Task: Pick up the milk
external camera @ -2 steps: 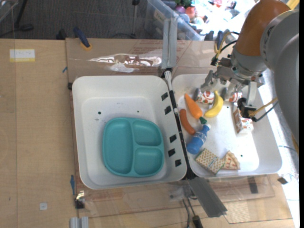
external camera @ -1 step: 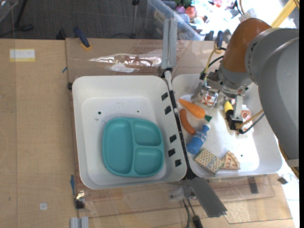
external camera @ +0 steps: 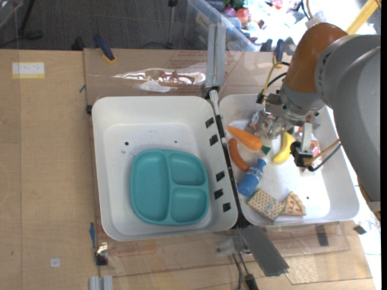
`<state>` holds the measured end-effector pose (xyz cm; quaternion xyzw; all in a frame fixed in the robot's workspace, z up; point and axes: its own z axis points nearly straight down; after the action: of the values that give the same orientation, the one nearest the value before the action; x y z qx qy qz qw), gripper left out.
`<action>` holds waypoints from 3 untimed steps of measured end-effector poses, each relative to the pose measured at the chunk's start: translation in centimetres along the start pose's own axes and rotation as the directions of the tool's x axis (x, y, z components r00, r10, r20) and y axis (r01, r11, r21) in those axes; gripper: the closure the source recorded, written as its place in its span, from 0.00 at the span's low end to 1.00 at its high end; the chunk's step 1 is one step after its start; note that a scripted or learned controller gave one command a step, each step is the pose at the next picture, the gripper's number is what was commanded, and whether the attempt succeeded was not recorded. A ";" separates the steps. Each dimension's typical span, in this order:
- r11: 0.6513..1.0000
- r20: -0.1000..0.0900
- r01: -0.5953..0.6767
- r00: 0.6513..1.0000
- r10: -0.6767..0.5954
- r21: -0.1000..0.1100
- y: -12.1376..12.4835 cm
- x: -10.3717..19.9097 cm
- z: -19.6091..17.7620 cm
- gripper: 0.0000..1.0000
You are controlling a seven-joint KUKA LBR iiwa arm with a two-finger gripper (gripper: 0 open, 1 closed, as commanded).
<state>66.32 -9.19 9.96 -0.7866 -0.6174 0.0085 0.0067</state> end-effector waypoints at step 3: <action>1.000 0.001 0.003 1.000 -0.003 -0.003 0.1 0.1 -1.3 0.00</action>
<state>66.48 -9.11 11.25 -0.7857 -0.6185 0.0080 0.0053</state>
